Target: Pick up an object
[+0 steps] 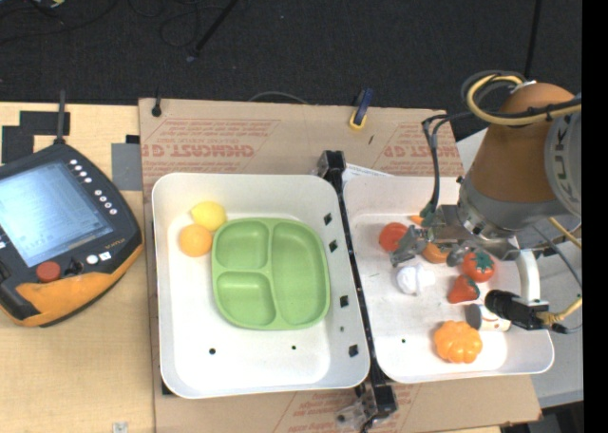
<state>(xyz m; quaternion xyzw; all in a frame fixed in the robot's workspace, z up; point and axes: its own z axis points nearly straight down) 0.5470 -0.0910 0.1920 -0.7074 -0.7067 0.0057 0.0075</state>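
Note:
My gripper (425, 243) hangs low over the middle of the right bin (380, 346), below the grey and orange arm. A small orange item (436, 254) lies right under it, and I cannot make out whether they touch. A red tomato (392, 235) sits just to its left and a white ball-like item (410, 280) just below it. Right of the gripper lie a red piece with a green top (478, 267) and a red strawberry (464, 290). An orange pumpkin (457, 342) rests near the bin's front.
The left bin (180, 346) holds a green divided plate (271, 272), with a yellow lemon (208, 215) and an orange (196, 240) beside its left rim. A control pendant (57, 227) lies on the bench at far left.

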